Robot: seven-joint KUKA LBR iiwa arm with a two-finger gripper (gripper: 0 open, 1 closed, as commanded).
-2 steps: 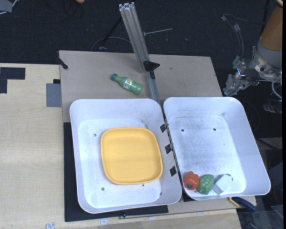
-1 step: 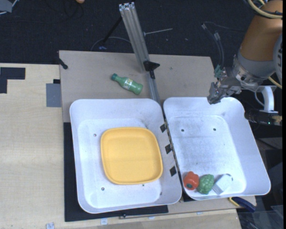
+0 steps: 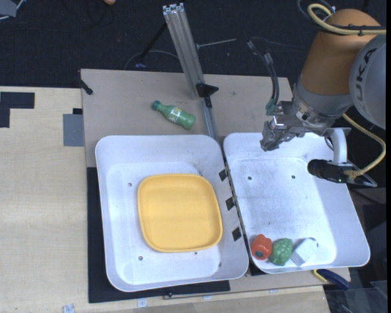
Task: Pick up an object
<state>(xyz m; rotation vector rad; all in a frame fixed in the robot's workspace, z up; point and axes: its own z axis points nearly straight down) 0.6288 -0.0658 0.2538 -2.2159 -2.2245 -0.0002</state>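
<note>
Seen from above: two white bins side by side on a bench. Gripper (image 3: 272,142) poised over the far edge of the right bin (image 3: 293,194), near its far-left corner, hung from a grey arm (image 3: 371,64) with an orange band (image 3: 335,51) reaching in from the right. Grip state impossible to tell at this angle; nothing visibly held.

Clustered in the right bin's near-left corner, well apart from the gripper: a red toy (image 3: 261,246), touching a green toy (image 3: 281,251), and just beside that a small white-grey block (image 3: 302,251) against the near edge.

Flat in the middle of the left bin (image 3: 117,168): a yellow plate (image 3: 180,212), square with rounded corners.

Outside the bins, on the bench (image 3: 117,103) beyond the left bin's far edge: a green bottle (image 3: 174,115) lying on its side. Slanting up from between the bins' far corners: a metal rail (image 3: 190,54). Black clips (image 3: 229,203) along the seam between the two bins.
</note>
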